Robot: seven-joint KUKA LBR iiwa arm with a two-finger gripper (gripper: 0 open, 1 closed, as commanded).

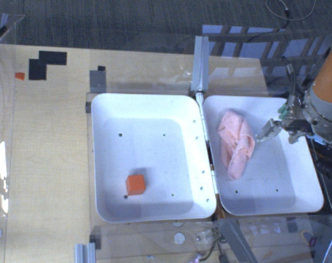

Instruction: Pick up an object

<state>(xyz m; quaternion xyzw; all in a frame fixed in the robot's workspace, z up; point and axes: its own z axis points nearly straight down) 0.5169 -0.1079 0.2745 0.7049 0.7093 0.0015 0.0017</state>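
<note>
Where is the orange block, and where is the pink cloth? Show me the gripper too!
orange block (pixel 136 184): camera view, on its top face.
pink cloth (pixel 235 143): camera view, on the middle fold.
gripper (pixel 267 131): camera view, at its fingertips, beside the cloth.

pink cloth (pixel 235 143), orange block (pixel 136 184), white bins (pixel 108 114)

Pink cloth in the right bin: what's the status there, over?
End effector over right bin, beside pink cloth, apart from it. Cloth crumpled, not held. Orange block in left bin.
</note>
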